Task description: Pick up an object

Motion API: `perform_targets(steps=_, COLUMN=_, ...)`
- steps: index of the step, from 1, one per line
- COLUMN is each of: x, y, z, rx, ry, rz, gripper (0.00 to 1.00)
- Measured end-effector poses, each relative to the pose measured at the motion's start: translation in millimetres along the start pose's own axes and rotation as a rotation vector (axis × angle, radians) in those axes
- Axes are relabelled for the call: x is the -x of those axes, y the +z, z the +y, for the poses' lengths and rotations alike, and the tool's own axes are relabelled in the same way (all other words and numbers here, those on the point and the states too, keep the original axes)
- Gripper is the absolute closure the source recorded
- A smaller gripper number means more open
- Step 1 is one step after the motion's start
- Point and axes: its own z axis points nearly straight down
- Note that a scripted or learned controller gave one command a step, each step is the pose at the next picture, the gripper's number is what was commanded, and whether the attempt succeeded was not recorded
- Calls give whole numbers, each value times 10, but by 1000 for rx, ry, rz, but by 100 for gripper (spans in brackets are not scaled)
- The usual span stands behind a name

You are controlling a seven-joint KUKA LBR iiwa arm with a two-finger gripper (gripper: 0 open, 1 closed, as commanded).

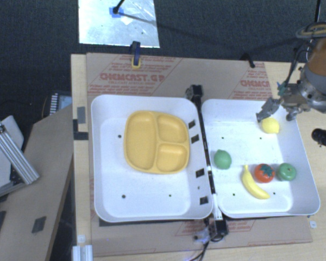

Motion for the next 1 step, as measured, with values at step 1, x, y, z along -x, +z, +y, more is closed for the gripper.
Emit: perform_targets(steps=1, x=-3, y=-66, z=24, rx=11, ry=-2, rz=-2, gripper=0)
